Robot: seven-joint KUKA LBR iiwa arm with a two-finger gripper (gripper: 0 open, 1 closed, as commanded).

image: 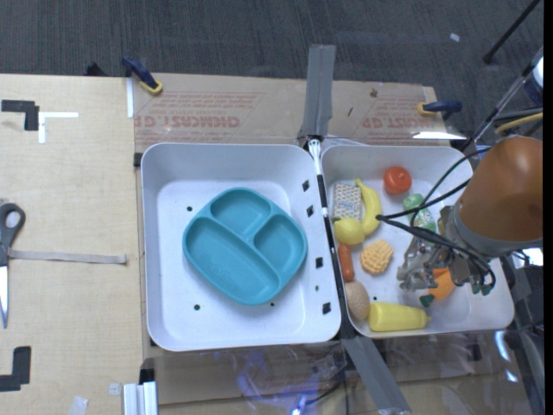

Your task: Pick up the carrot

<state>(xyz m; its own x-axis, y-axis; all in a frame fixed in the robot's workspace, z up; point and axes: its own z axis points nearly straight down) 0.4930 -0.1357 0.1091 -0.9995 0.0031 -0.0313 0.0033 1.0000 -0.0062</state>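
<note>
My arm (518, 193): a rounded segment with a glossy orange band, smooth and domed, over a grey collar at the wrist. My cables (432, 201): thin, black, several, running from the collar across to my pincer, with more black leads looping at the side. My pincer (418, 271): small grey metal assembly, silver brackets and dark fittings, details too fine to list. No markings or labels legible on my casing.

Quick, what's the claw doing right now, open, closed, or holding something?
Claw: low in the right bin, just beside the orange carrot; whether it is open, closed or gripping cannot be told.
</note>
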